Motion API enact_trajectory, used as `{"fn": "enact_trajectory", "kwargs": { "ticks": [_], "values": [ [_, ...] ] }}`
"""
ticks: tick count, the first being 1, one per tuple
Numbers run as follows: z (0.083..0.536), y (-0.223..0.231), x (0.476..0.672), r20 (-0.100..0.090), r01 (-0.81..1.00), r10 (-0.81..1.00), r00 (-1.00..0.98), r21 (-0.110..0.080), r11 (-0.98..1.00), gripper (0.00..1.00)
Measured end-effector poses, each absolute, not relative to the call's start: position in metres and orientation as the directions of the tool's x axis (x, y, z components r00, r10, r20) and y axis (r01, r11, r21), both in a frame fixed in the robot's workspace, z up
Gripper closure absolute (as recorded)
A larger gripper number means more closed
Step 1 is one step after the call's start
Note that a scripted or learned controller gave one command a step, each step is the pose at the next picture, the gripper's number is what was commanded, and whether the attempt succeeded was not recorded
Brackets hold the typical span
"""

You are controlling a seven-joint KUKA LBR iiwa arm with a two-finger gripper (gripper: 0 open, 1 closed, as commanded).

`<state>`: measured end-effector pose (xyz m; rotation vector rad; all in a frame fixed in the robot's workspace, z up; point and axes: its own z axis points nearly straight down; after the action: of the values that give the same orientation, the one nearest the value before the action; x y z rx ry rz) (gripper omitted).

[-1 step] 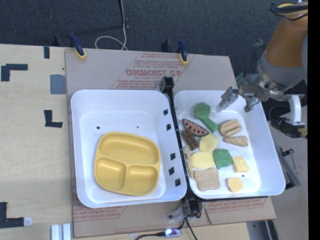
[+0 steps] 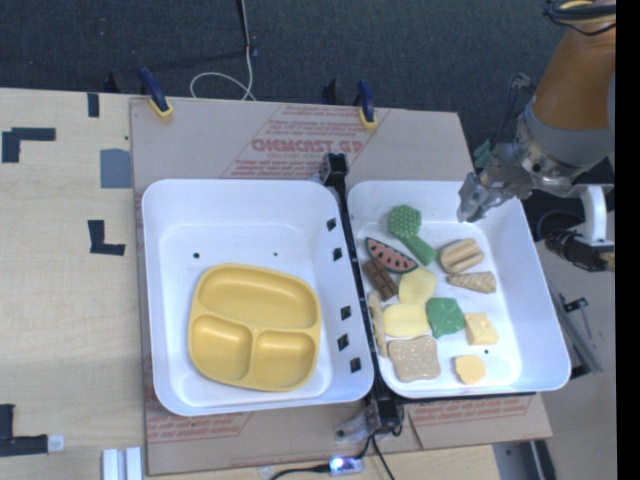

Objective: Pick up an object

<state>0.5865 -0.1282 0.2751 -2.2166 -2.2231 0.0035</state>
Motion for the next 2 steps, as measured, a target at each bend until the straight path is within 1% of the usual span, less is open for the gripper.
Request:
{"fn": "enact_trajectory", "kwargs": {
  "ticks": [1,2],
  "values": [
    [0.273,-0.104,0.601,0.001,1.0,1.0,-0.004,-0.002,0.004,1.0],
    [0.279,-0.076,0.601,0.001,1.0,1.0,-0.004,-0.001,0.004,1.0]
  ]
}}
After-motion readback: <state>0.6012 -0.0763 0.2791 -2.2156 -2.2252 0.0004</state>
